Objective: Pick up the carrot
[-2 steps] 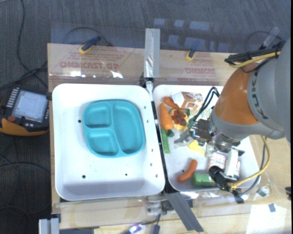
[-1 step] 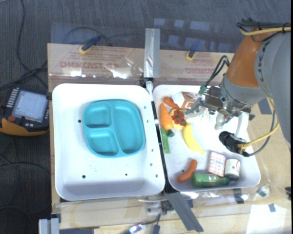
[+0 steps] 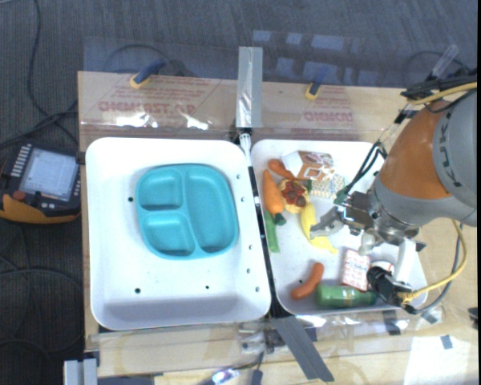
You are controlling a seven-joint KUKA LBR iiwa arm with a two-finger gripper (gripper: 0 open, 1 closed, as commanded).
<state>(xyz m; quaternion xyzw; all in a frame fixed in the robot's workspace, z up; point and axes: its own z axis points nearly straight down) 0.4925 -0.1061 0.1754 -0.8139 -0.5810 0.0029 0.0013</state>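
Looking down: two shallow white plastic bins sit side by side on the pale wooden worktop (image 3: 457,311), sharing a centre wall.
Landmark: the right white bin (image 3: 282,295); every place below is given relative to it.
Carrot: the orange tapered plastic carrot (image 3: 272,192) lies in the bin's upper left part, just beside the left wall.
Carrot axis: long axis runs nearly parallel to that wall, top to bottom in the view; a green piece sits at its lower end, so the narrower end seems to point to the far rim.
Carrot neighbours: a small red and brown toy (image 3: 293,190) touches or nearly touches its right side; a yellow curved banana-like toy (image 3: 311,224) lies further right.
Open room: a bare patch of bin floor lies below the carrot, towards the orange-red sausage-shaped toy (image 3: 308,280) and the green plastic bottle (image 3: 345,297) along the near rim.
Gripper: the grey two-finger gripper (image 3: 337,221) hovers over the bin's middle right, well apart from the carrot.
Fingers: cannot tell whether spread or clenched.
Left bin: the left white bin (image 3: 112,295) holds a turquoise compartment plate (image 3: 187,209).
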